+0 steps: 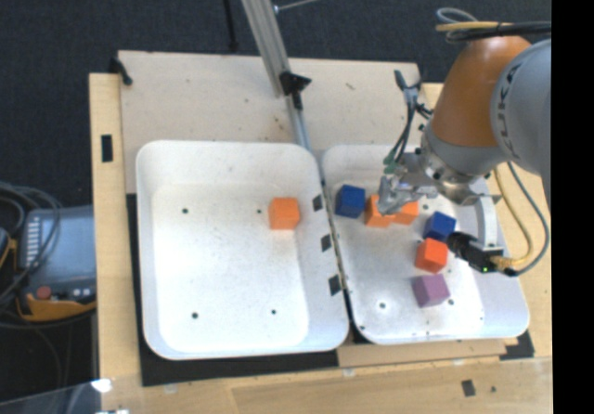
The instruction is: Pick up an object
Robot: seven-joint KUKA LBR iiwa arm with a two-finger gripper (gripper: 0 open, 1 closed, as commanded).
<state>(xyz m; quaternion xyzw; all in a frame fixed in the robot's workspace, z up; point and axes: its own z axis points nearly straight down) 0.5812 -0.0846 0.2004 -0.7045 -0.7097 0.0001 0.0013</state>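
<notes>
Camera view: hand point(393, 201) is low in the right bin point(492, 315), at its upper middle, directly over an orange block point(390, 213). Finger opening cannot be told, nor whether the block is gripped. Blue cube point(350, 201) lies just beside the hand at 9 o'clock. Second blue cube point(440, 225) sits near at 4 o'clock, with an orange cube point(431, 255) touching its lower edge. Purple cube point(430, 291) lies further out at 5 o'clock. Left bin point(158, 180) holds one orange cube point(285, 213), well apart at 9 o'clock. Both bins rest on the surface point(204, 87).
</notes>
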